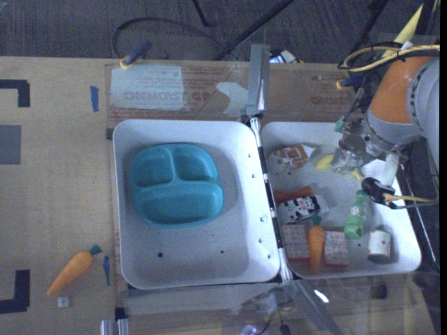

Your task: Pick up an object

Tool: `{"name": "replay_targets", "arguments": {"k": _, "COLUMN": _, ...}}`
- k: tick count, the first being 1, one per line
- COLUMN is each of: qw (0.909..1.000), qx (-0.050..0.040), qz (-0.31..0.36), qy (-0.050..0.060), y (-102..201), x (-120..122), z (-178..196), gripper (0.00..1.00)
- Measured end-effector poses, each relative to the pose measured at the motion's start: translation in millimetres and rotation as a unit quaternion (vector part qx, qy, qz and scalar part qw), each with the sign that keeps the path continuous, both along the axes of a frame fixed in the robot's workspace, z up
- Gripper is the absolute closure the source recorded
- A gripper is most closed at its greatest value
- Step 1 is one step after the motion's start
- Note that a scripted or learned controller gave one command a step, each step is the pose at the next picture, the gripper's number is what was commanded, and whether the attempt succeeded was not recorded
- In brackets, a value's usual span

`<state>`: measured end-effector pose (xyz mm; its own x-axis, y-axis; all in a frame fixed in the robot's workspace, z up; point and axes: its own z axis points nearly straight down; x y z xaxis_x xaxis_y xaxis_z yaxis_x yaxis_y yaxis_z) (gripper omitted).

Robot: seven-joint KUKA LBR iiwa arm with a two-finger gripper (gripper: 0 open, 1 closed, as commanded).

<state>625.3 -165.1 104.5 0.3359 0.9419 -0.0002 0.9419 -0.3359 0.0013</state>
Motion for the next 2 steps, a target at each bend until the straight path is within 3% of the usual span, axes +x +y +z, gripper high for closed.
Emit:
{"name": "replay_targets", "arguments": {"k": 1, "qw": 1.0000, "qx": -0.0004, "qz": 0.001, "qy": -0.001, "y": 39, "x": 42, "z": 148, "gripper": 1.00}}
{"name": "replay_targets", "arguments": {"k": 2, "qw": 0.9998, "qx": -0.0007, "qz": -0.018, "qy": 0.000, "y": -44, "x": 41, "z": 156, "gripper": 1.00}}
